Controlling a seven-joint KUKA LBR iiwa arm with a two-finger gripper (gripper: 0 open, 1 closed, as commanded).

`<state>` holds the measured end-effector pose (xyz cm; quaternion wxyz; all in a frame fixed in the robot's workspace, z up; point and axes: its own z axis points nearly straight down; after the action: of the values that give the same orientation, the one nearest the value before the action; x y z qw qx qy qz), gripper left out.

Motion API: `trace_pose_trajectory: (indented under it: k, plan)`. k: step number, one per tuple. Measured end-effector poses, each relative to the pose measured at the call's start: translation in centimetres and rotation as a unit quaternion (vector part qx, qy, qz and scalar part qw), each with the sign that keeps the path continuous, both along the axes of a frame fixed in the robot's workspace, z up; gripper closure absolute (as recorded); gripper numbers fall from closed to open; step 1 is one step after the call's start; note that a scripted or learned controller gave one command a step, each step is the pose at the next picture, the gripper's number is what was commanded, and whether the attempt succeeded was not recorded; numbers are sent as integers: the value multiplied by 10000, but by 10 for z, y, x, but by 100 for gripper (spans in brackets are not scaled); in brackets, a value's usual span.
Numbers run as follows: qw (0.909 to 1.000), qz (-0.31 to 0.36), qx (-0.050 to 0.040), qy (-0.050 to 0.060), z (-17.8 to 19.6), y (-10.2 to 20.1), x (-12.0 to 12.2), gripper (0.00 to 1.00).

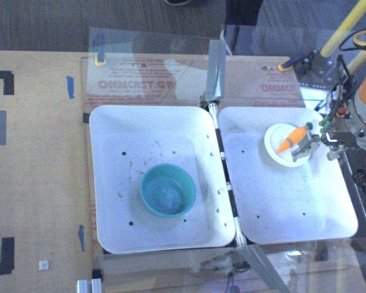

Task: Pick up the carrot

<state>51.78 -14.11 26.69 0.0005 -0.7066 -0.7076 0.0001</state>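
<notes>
On the small white plate (279,146) in the right bin (305,212) lies the carrot (292,139), long axis running from about eight o'clock up to two o'clock, green top toward the arm. Touching its two o'clock end, the gripper (305,145) reaches in low from three o'clock; whether it is clenched or released I cannot tell. Well apart at nine o'clock, a teal bowl (168,190) sits in the left bin (110,163).

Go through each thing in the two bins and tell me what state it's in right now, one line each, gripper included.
carrot: lying tilted on the white dish, leafy end toward the arm.
white dish: upright in the right bin, carrot on it.
teal bowl: upright in the left bin, nothing visible inside.
gripper: at the carrot's leafy end, over the dish's right edge; grip cannot be judged.
</notes>
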Motion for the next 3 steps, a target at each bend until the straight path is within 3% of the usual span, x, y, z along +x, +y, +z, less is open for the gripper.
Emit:
trace_pose_trajectory:
  k: [1, 2, 3]
  plan:
    - [9999, 156, -11, -21, -33, -41, 45, 0]
    - [9979, 650, -8, -15, -133, -56, 101, 0]
    - [9934, 1136, -57, -164, -156, -58, 148, 0]
